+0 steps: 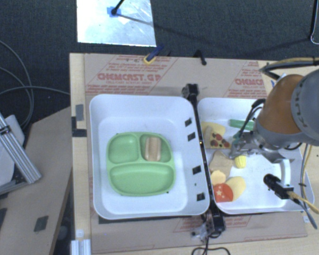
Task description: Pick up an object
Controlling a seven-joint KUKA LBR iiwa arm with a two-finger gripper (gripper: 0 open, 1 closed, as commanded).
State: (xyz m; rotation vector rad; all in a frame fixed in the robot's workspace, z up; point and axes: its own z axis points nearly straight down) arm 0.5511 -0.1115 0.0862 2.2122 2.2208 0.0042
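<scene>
My gripper (237, 149) hangs low over the middle of the right bin (266, 106), with the grey and orange arm reaching in from the right. Just below it lies a small yellow piece (240, 162). To its left lies a yellow pizza slice with red dots (215, 136). A green stick (237, 124) pokes out from behind the arm at the back. Near the bin's front lie a red tomato-like piece (223, 193), a pale yellow lump (236, 184) and another yellow lump (218, 176). The arm hides part of the bin's right side.
The left bin (127, 108) holds a green divided plate (141, 177) with a tan bread-like piece (152, 148) in its upper right compartment. A black-clipped wall (198, 147) separates the bins. Both rest on a cardboard sheet (127, 73).
</scene>
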